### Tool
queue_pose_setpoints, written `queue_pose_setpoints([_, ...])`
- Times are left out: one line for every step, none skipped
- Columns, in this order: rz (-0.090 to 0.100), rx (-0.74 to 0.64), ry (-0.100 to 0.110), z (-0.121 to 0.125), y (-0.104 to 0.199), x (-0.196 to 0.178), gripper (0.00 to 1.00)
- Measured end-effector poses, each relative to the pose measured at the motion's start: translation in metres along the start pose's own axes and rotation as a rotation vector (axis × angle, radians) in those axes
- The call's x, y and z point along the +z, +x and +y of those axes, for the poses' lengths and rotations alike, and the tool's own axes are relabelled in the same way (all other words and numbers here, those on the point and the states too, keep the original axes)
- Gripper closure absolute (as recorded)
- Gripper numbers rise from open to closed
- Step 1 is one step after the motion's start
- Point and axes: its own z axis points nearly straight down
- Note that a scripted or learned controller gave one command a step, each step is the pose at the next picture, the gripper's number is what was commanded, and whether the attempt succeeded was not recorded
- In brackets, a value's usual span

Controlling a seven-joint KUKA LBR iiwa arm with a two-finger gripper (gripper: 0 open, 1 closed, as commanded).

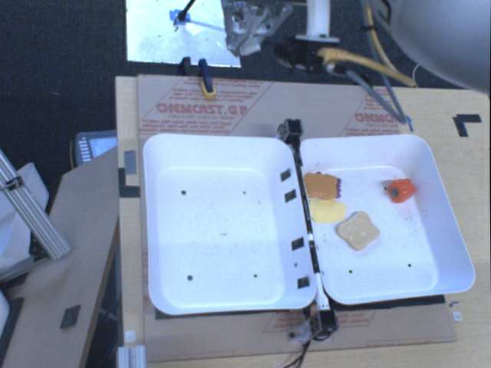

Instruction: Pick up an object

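The right bin (441, 240) holds several small food toys. An orange and purple piece (322, 185) lies near its left wall, with a pale yellow flat piece (328, 211) just below it. A tan toast slice (357, 231) rests toward the middle, and a red-orange tomato-like piece (400, 190) sits at the right. My gripper (247, 23) hangs high at the top of the view, above the bench's far edge and well away from both bins. Nothing shows between its fingers.
The left bin (153, 228) sits beside the right one, joined by black clips along the middle seam (299, 205). A yellow clamp (207, 83) grips the brown board at the far edge. Yellow and grey cables (360, 64) trail from the arm at upper right.
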Motion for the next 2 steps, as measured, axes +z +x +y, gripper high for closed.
queue_pose_setpoints([0.000, 0.006, 0.000, 0.024, -0.001, 0.000, 1.00])
queue_pose_setpoints([-0.001, 0.007, 0.001, 0.050, -0.001, 0.001, 1.00])
